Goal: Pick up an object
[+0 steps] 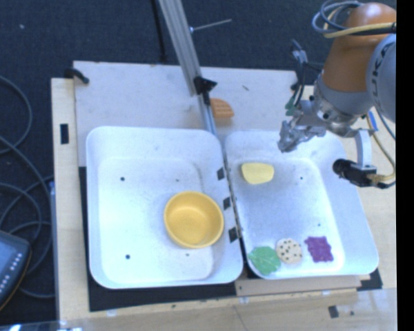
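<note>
From the camera above the bench, the arm comes in from the right with its gripper [290, 138] hanging over the far edge of the right bin [345, 212], tipped down toward the bin floor. Nothing is between its fingertips as far as I can see, and how wide they stand I cannot tell from here, since they merge into one dark lump. Just beside it, toward the bin's far-left corner, lies a pale yellow lump [257, 173], the nearest thing to grab and, I would guess, the one being lined up; the two are close but apart. Along the near edge of the same bin sit three small pieces in a row: a green piece [264, 259] in the near-left corner, a speckled cookie [288, 251] touching it or nearly so, and a purple piece [319, 248] a little further right. They look flat and low, likely awkward to pinch. The left bin [110, 185] holds a yellow bowl [193, 218] near its right wall, open side up. An orange thing [221, 109] rests on the bench beyond both bins, beside a slanting metal rail [183, 47].

The bench [124, 92] is pale board, scuffed and speckled. Around it the floor is dark, with black cables [14, 150] looping at the left and a screen device [3, 267] at the near-left
</note>
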